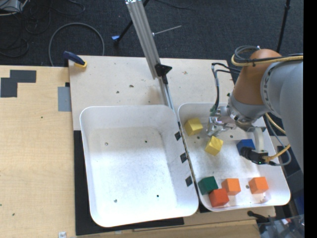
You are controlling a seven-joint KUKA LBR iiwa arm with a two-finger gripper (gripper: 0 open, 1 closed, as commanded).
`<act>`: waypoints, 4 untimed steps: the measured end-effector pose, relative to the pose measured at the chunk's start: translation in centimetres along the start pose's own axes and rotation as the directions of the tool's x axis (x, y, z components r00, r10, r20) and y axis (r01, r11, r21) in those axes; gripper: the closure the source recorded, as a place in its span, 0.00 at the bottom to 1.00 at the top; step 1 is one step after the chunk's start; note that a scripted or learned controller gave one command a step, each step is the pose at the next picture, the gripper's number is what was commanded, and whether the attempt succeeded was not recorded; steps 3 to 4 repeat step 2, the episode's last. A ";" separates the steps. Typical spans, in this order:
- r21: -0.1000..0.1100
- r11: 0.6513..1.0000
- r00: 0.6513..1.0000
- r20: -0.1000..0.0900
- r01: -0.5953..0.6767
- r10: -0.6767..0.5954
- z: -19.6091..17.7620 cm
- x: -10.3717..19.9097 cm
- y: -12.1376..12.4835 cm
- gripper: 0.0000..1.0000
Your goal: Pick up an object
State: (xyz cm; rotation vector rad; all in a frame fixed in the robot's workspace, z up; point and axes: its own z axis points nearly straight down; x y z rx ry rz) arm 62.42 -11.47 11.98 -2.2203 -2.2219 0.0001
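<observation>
**Hand over the right bin, a yellow cube just below it**

The arm [267, 90] reached in from the right, and its hand [216, 126] hung over the upper part of the right bin [282, 195]. Whether the hand was spread or pressed together could not be told; its metal tip was small and blurred against the white floor. A yellow cube [214, 146], tilted on a corner, sat directly below the hand, touching or very nearly touching the tip; whether it was pinched could not be told either. A second yellow cube [193, 127] lay just to the hand's left, near the bin's inner wall. A blue block [245, 146] lay to the hand's right, partly behind the arm's cables. Well below the hand, along the bin's near edge, a green cube [207, 184], a red cube [219, 197] and two orange cubes [231, 186] [258, 185] lay in a loose row, the green and red ones touching. The left bin [94, 128] stood far to the hand's left on the bench [114, 78].
</observation>
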 end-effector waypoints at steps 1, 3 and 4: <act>0.002 1.000 1.000 0.000 0.002 -0.002 0.1 0.0 0.0 0.00; -0.003 1.000 1.000 0.000 -0.003 0.003 2.7 -1.3 -7.2 0.00; -0.003 1.000 1.000 0.000 -0.003 0.003 2.7 -1.3 -7.2 0.00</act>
